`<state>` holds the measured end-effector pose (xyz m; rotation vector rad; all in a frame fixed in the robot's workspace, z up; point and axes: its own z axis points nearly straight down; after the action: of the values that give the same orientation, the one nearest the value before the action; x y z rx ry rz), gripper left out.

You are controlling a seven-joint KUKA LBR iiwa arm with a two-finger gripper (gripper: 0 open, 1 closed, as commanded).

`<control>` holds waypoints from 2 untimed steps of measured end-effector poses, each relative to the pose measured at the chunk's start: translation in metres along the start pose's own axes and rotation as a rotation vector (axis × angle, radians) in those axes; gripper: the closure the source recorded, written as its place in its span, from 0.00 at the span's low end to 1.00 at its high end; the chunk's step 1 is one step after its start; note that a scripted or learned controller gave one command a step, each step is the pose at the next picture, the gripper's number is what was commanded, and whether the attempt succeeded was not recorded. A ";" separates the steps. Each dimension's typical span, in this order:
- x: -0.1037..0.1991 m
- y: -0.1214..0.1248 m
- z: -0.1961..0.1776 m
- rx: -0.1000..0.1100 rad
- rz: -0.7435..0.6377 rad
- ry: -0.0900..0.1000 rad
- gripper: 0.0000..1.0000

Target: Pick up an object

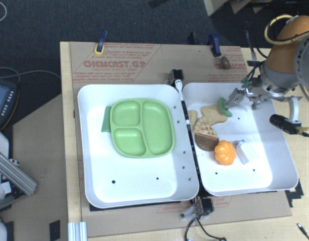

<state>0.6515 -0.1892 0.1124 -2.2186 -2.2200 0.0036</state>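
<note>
The right bin [275,177] holds a small huddle of things near its left wall: an orange, pumpkin-like ball [225,152] sits lowest, with a small pale grey block [242,151] lying just beside it on its right. Just above and left of the ball lies a brown wedge with a tan, waffle-patterned top [205,136], and a flat tan cookie-like piece [212,114] lies above that. A thin green piece [223,106] rests at the cookie's upper right corner, slanted, though its exact shape is hard to tell.
</note>
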 end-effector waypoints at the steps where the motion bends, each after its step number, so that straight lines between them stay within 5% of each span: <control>1: 0.000 0.004 0.022 -0.015 -0.001 -0.004 0.00; 2: 0.000 0.002 0.015 -0.007 -0.002 -0.003 1.00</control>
<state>0.6531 -0.1888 0.0969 -2.2214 -2.2271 -0.0011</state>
